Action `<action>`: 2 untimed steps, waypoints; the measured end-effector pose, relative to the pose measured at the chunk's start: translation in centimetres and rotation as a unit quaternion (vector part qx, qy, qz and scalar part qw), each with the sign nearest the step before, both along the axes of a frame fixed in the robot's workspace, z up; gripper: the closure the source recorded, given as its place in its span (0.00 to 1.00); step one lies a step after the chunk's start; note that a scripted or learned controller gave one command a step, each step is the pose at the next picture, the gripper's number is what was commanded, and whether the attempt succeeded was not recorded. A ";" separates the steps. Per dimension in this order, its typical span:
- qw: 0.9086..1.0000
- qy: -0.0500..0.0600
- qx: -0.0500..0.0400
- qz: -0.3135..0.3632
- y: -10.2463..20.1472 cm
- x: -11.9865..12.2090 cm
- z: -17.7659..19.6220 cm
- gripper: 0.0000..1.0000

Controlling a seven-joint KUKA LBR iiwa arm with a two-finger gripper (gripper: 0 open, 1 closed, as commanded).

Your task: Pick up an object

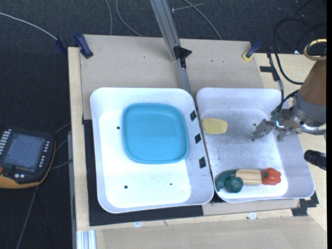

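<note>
Two white bins sit side by side before us. We see the left bin (104, 139) carrying a blue plate (155, 133), while the right bin (295, 154) holds a yellow piece (215, 126) near its left wall and a green, tan and red toy (249, 178) along its near edge. Our gripper (270, 130) hangs over the right bin's far right part, fingers spread and gripping nothing, well apart from both objects.

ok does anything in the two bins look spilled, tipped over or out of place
Nothing stands out. The blue plate lies flat in the left bin. In the right bin, the yellow piece and the green, tan and red toys rest on the floor.
</note>
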State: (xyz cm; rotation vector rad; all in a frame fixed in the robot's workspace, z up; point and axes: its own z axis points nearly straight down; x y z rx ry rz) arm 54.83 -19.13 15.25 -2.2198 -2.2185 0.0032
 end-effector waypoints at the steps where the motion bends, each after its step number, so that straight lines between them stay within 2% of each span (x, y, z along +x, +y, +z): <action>1: 1.000 0.000 0.000 0.000 0.0 -0.1 -5.2 0.00; 2: 1.000 -0.003 -0.001 0.001 0.0 0.1 -3.9 1.00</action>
